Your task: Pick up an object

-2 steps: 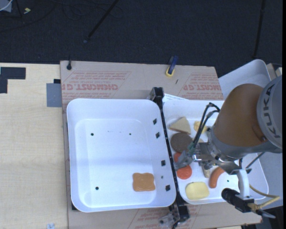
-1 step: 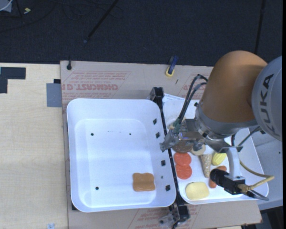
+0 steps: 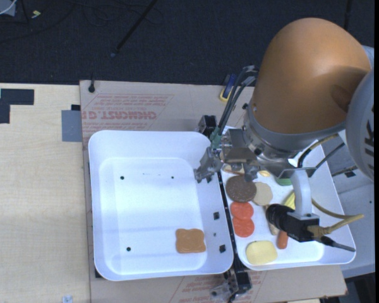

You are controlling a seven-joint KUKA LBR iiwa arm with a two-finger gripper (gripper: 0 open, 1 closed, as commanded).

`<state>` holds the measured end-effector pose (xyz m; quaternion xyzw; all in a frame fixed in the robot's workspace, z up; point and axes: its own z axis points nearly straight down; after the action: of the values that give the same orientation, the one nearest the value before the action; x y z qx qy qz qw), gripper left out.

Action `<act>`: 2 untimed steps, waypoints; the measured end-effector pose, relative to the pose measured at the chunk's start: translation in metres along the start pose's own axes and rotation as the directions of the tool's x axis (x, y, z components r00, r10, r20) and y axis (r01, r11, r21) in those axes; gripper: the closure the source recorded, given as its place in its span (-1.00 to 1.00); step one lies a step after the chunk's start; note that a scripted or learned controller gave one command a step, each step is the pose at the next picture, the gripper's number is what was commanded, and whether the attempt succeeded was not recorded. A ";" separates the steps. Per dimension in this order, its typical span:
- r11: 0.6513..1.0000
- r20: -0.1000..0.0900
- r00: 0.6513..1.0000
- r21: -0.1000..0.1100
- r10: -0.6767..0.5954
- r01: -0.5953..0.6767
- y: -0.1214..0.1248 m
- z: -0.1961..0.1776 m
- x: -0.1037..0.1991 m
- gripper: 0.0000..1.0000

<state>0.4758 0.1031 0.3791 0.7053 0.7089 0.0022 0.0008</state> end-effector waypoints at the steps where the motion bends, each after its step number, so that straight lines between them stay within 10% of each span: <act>1: 1.000 -0.003 1.000 -0.007 0.000 0.000 0.008 -0.158 0.071 -1.00; 2: 1.000 0.004 1.000 0.010 -0.002 0.002 0.007 -0.159 0.071 1.00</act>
<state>0.4821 0.1736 0.5387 0.7045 0.7097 -0.0029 -0.0014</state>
